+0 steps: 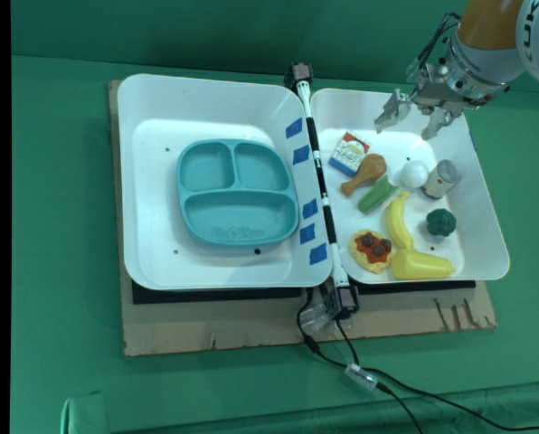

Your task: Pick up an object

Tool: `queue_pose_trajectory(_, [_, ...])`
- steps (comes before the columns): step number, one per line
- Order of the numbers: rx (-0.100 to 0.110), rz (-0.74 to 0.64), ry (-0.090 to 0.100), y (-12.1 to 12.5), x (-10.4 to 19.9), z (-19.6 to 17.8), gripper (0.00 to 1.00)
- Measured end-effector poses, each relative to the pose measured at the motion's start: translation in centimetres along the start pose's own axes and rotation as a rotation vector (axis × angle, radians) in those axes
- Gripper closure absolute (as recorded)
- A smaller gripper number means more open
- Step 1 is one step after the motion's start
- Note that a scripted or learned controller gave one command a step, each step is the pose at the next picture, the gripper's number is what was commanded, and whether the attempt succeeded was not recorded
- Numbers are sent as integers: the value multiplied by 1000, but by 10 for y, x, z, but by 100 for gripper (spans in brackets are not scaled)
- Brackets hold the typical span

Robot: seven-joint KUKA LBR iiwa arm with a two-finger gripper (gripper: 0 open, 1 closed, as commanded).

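The gripper (411,120) hangs over the far part of the right bin (486,242), at about 12 o'clock of the toys. Its two fingers (387,111) are spread wide apart and nothing is between them.

Below it, toward 6 o'clock, the toy food lies inside this bin. A small carton (349,153) is nearest, with a chicken drumstick (365,174) just beside it at 5 o'clock. A green pod (378,195) touches the drumstick's thick end. At 3 o'clock from them are a white egg (415,174) and a small jar (442,179). A banana (397,221), a broccoli (440,223), a small pizza (373,250) and a yellow pepper (421,265) lie near the front wall.

The left bin (152,107) holds a teal divided plate (238,193). Both bins rest on the green worktop (52,197).
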State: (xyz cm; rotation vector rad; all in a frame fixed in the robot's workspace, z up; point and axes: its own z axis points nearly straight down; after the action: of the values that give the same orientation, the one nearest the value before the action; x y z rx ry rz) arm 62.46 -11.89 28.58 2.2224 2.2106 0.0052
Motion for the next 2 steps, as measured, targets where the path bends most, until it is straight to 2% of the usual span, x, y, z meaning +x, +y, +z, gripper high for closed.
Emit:
queue_pose_trajectory(1, [-3,2,-2,-48,17,96,0])
queue_pose_trajectory(2, [-17,8,-6,-46,15,80,100])
